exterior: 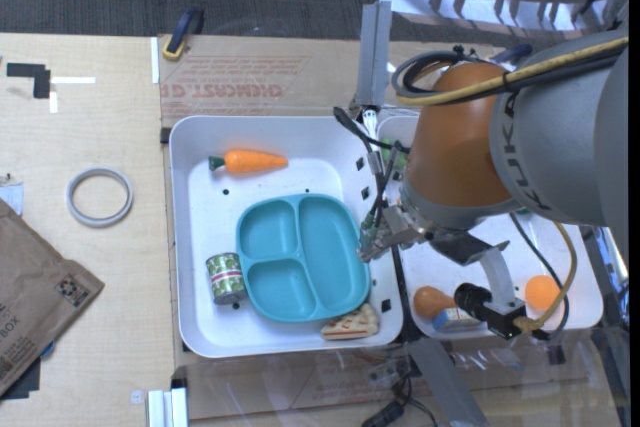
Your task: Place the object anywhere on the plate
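A teal divided plate (pixel 298 257) lies in the left white bin (pixel 190 245). An orange carrot (pixel 252 161) rests near the bin's back wall, above the plate. A small green-labelled can (pixel 226 277) lies on its side just left of the plate. A tan piece of bread (pixel 352 324) sits at the plate's front right corner. My gripper (pixel 373 240) hangs over the plate's right rim, close to the wall between the bins. The big grey and orange arm hides much of the right bin.
In the right bin (pixel 530 245), an orange rounded object (pixel 432 299) and an orange ball (pixel 541 293) lie near the front. A tape ring (pixel 100 195) and a brown box (pixel 35 300) sit on the bench at left.
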{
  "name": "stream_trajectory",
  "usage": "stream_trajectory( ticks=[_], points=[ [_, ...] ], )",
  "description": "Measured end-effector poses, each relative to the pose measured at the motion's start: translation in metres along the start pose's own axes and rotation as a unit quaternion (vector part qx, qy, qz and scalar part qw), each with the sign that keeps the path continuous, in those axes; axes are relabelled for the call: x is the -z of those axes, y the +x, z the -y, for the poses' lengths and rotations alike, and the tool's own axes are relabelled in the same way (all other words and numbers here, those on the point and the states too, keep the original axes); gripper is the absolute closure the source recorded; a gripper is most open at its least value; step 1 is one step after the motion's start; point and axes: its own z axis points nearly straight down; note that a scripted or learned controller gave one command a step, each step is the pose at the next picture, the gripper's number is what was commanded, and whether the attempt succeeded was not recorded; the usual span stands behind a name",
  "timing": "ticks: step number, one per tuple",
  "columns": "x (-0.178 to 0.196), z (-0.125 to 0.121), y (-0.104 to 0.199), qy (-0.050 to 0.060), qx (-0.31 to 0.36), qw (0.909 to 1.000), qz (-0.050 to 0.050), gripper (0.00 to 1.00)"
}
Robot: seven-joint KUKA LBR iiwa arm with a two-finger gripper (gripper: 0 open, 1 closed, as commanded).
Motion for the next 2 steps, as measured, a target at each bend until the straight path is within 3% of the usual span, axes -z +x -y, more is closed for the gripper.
stream_trajectory(
  ticks=[1,2],
  points=[
    [0.018,-0.053,0.051,-0.002,0.038,0.9993,0.0,1.0],
    [-0.008,-0.036,-0.032,-0.001,0.052,0.9987,0.0,1.0]
  ],
)
